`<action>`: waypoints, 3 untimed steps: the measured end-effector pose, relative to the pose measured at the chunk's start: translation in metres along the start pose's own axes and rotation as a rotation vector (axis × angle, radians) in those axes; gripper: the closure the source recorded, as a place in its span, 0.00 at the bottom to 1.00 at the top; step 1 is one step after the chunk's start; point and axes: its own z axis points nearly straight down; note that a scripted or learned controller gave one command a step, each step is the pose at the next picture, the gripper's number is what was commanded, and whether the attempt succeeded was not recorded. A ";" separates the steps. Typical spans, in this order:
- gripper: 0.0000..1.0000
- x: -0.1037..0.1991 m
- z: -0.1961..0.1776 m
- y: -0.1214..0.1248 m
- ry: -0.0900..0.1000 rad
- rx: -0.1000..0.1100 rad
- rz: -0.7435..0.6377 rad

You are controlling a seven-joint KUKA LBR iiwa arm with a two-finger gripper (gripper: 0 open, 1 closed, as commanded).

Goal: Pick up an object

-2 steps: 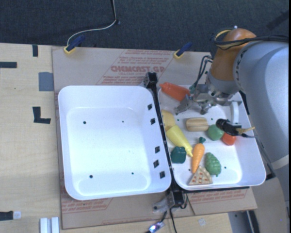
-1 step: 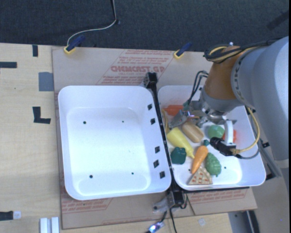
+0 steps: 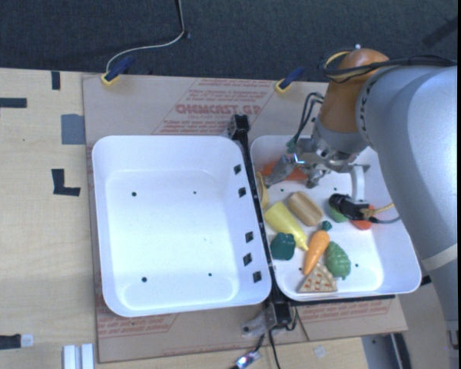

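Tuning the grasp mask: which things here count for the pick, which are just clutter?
For the pick: gripper, carrot, yellow piece, bread roll, green pieces, pizza slice, right bin.

Lying about: left bin, blue clamps, cable.

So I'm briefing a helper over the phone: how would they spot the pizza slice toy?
Look at the right-hand white bin, the one crowded with toy food. Go to its near edge, below the orange carrot and the dark green leafy vegetable. The flat tan triangular pizza slice with red dots lies there, the pile's one flat, three-cornered piece.
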 end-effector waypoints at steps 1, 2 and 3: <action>0.00 -0.022 0.001 0.005 0.015 0.015 -0.003; 0.00 -0.061 -0.002 -0.004 0.003 -0.018 -0.002; 0.00 -0.079 0.001 0.005 0.016 0.014 -0.003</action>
